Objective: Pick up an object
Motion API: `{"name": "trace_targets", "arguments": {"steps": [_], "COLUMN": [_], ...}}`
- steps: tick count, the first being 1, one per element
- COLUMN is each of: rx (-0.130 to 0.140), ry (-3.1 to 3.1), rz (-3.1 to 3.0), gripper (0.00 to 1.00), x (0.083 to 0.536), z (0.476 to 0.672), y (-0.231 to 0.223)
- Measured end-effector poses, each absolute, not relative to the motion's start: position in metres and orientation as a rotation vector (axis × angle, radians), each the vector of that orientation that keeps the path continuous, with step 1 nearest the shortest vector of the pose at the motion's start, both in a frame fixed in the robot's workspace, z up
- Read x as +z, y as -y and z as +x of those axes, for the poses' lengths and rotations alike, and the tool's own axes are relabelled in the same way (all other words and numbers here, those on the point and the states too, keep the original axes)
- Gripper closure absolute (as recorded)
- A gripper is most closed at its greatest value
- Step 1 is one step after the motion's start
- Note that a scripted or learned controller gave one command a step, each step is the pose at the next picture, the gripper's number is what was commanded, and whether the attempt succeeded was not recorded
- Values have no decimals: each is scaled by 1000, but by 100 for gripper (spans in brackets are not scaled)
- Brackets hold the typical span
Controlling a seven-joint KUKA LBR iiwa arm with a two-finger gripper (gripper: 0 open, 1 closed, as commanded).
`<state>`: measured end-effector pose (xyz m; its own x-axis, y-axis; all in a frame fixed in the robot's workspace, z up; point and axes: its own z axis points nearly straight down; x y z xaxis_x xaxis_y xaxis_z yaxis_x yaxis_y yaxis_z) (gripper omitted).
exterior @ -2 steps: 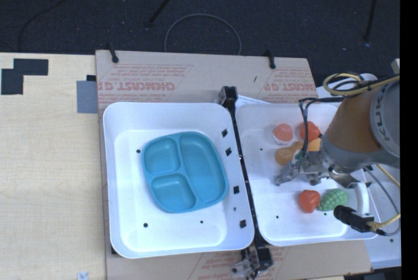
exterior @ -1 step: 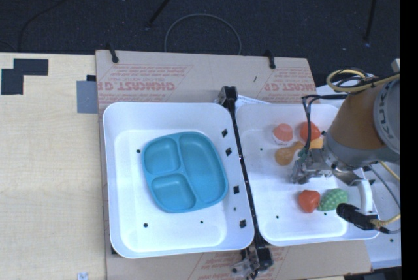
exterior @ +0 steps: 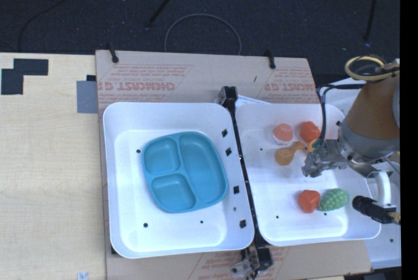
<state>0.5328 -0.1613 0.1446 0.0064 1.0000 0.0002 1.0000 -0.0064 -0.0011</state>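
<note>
Reaching in from the right, the gripper [exterior: 318,161] hangs low over the right-hand bin [exterior: 274,223], among the small toy foods scattered there — a sensible spot for a program that must pick up any one of them. Whether anything is clasped cannot be told from this slanted view.

Nearest it lies a tan, pear-like piece [exterior: 287,155], just beside the gripper's left; this seems the likeliest target, though that is only a judgement. It looks smooth and rounded, with a narrow neck pointing toward the gripper. A pale pink round piece [exterior: 283,134] and an orange piece [exterior: 309,131] sit just above. A red piece [exterior: 309,200] touches a knobbly green one [exterior: 334,200] nearer the front wall.

The left-hand bin [exterior: 124,220] holds a blue divided plate [exterior: 185,171], well apart from the gripper.
</note>
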Motion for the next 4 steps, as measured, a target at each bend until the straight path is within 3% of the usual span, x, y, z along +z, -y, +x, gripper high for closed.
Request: {"name": "trace_targets", "arguments": {"steps": [2, 4], "rx": [-1, 2], "ry": [2224, 2222], "rz": [-2221, -2218], "gripper": [100, 100], "x": [258, 258], "z": [532, 559], "y": [158, 46]}}
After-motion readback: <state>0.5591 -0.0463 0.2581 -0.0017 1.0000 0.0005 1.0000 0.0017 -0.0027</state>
